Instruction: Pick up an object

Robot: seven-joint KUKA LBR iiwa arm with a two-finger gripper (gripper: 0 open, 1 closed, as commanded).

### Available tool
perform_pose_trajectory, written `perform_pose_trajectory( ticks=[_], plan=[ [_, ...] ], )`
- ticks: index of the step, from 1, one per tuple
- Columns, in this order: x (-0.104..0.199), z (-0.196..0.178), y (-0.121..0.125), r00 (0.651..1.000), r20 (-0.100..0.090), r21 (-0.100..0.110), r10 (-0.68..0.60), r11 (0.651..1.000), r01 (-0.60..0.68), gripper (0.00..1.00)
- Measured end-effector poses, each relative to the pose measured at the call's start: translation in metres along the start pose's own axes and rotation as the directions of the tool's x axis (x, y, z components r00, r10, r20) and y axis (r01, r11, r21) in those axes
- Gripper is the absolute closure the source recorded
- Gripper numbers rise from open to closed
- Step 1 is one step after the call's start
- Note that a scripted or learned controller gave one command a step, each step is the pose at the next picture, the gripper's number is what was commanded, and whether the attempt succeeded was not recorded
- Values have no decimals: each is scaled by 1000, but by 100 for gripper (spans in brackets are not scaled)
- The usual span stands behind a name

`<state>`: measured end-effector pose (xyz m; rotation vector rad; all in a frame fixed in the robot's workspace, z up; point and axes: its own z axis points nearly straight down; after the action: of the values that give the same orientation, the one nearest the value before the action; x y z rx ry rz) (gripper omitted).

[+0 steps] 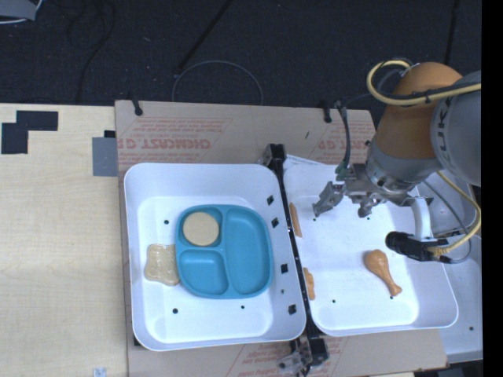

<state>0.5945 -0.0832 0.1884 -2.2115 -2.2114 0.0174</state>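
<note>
My gripper [344, 206] hangs over the upper middle of the right bin [440, 316], open, with nothing between its fingers. A tan toy chicken drumstick [383, 271] lies on the bin floor below and to the right of the gripper, apart from it. Two small orange pieces rest against this bin's left wall, one near the top [295, 218] and one lower down [309, 283]. In the left bin [149, 320] sits a blue divided plate [236, 261] with a round tan disc [200, 228] in its upper left compartment. A pale bread slice [161, 264] lies beside the plate's left edge.
The two bins meet at a black divider [284, 226]. They stand on a cardboard sheet [236, 128] over a pale wooden bench [55, 250]. Bare white floor lies between the gripper and the drumstick.
</note>
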Motion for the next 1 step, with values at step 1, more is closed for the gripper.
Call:
perform_pose_trajectory(
  ticks=[1],
  plan=[
    [0,-8,3,1000,1,-14,-1,1000,1,0]
  ],
)
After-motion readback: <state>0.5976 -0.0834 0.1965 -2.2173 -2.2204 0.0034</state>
